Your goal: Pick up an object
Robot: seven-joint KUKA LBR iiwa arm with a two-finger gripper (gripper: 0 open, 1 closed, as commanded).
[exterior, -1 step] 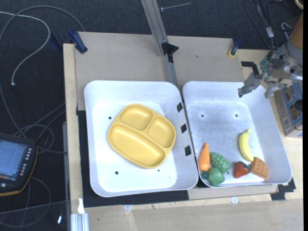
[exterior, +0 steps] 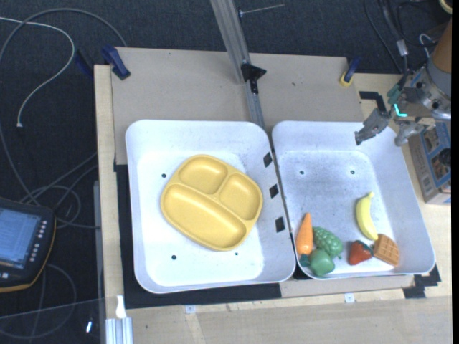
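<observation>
The toy foods, the objects for picking, are lying in the right bin (exterior: 401,163), gathered along its near edge: a yellow banana (exterior: 366,216), an orange carrot (exterior: 305,233), a green bunch of grapes (exterior: 328,240), a green pepper (exterior: 322,262), a red strawberry (exterior: 359,252) and a brown waffle (exterior: 386,249). The carrot, grapes and pepper are touching each other, and the strawberry is lying just beside the waffle. The banana is resting a little apart, above the strawberry.

The two white bins are sitting side by side on a pale brown bench (exterior: 186,84), which is standing on a dark carpet (exterior: 43,156). Cables (exterior: 43,41) are running over the carpet at the left, and a handheld screen device (exterior: 21,242) is lying at the left edge. A metal pole (exterior: 229,20) is rising from the back of the bench, and a blue clamp (exterior: 115,61) is holding the back left corner.

The left bin (exterior: 143,142) is holding a yellow plate (exterior: 211,201) with three compartments, lying flat near the middle.

The gripper (exterior: 384,126) is hanging over the far right corner of the right bin, well apart from the toys. Its two fingers are spreading apart, with nothing between them. A small green light is showing on the wrist.

No writing is readable anywhere.
</observation>
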